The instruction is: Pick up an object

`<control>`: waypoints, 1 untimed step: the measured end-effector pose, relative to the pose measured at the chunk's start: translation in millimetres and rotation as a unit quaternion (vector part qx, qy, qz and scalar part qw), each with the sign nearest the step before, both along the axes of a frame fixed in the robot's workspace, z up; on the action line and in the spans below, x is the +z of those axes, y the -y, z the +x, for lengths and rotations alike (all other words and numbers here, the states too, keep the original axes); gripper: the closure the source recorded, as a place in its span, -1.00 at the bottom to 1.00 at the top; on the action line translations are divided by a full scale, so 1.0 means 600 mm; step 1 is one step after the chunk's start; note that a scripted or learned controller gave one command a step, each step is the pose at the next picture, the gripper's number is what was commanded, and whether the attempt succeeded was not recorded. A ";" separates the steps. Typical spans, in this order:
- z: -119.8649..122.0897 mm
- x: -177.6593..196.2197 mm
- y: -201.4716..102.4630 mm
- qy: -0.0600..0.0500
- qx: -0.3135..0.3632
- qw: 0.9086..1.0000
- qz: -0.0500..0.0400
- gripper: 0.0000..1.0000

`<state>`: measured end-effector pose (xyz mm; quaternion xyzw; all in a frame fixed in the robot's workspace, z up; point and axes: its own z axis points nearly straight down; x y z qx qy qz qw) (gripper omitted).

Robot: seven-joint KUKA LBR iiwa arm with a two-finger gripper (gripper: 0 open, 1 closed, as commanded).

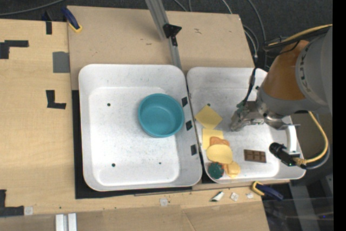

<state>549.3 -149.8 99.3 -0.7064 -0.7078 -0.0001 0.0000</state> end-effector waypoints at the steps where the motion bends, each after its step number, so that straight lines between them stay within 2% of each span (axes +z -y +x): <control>1: 0.003 0.104 -0.008 0.002 0.000 1.000 -0.001 1.00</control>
